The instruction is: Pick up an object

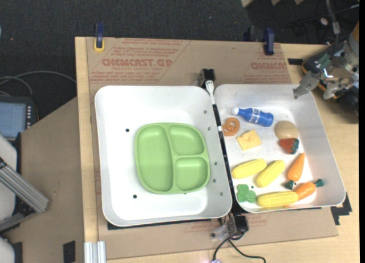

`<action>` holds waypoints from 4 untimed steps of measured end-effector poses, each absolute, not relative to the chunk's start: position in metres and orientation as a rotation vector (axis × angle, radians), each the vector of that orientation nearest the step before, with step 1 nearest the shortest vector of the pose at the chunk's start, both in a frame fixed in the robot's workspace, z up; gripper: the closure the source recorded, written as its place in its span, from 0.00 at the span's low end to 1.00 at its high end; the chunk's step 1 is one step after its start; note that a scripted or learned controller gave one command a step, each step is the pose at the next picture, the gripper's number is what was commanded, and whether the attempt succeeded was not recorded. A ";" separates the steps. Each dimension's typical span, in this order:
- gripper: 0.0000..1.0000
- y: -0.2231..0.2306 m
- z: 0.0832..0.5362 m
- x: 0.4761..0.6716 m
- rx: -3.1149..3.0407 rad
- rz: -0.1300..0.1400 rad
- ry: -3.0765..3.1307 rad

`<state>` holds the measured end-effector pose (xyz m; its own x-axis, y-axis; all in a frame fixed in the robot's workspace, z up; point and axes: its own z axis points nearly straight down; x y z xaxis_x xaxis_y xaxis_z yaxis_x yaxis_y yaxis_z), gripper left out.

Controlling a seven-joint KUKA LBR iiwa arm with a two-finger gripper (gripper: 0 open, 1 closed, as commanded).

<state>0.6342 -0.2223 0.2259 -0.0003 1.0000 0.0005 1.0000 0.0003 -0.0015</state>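
Corn cob (277, 199) lay at six o'clock in the right bin (319, 116), crowded by carrots (296, 168). At two o'clock, my gripper (303, 88) hovered; whether my fingers were open, I couldn't tell. Crowding risked a slipped grasp.

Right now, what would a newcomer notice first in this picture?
Probably the green divided plate sitting alone in the left bin. Next, the right bin crowded with toy food: a blue bottle, corn cobs and carrots. The hand hovers by that bin's far right corner.
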 end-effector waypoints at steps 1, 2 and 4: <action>0.00 -0.182 0.108 0.640 -2.235 -0.012 -2.234; 0.00 -0.168 0.084 0.581 -2.219 0.003 -2.217; 0.00 -0.112 0.079 0.657 -2.197 0.046 -2.209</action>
<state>0.6566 -0.1122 0.0792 -0.0055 1.0000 -0.0028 0.9992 0.0054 -0.0386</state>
